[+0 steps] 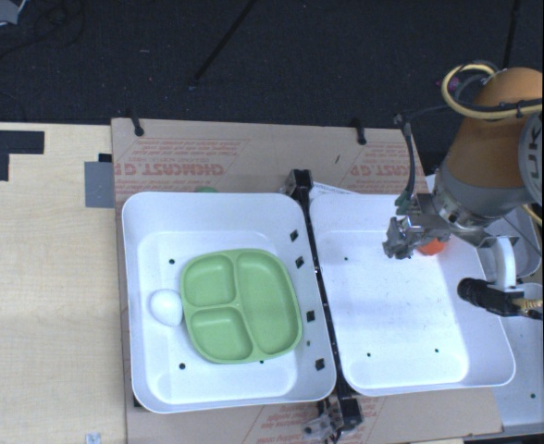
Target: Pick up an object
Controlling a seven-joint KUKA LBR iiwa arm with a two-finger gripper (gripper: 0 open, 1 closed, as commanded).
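Observation:
My gripper (401, 242) hangs over the far part of the right bin (411, 359), pointing down and to the left. A small orange-red thing (430, 245) shows just to the right of the gripper, partly hidden by the wrist; I cannot tell whether it is held or lies on the bin floor. In the left bin (152, 377) a green divided plate (241, 304) lies flat in the middle. A white egg-like ball (166, 306) rests against the plate's left edge.
A black divider (315, 285) with clips runs between the two bins. Both bins sit on a brown cardboard sheet (226, 160). The right bin's floor in front of the gripper is bare white.

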